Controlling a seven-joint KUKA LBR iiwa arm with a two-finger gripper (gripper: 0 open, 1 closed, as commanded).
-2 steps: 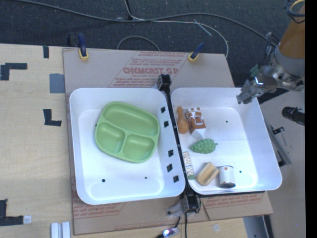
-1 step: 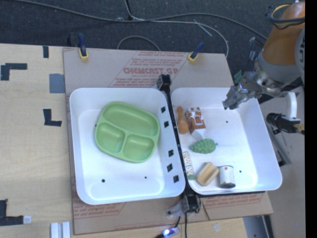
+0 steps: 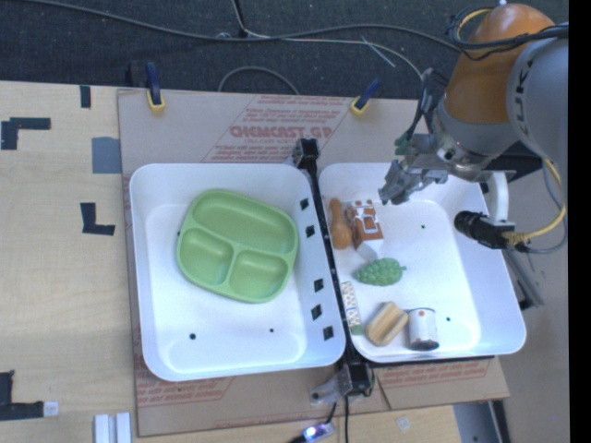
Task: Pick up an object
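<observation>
Above the right bin (image 3: 480,275), fingers (image 3: 395,190) hanging near a toast-like piece (image 3: 366,221), spread impossible to tell

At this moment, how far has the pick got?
Nothing looks picked yet. The gripper hangs over the right bin, close to the orange and white toy. The green bunch, bread roll and small can lie in the bin. The grasp and lift remain.

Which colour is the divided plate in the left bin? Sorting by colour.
Light green divided plate, seen in the camera view.
</observation>
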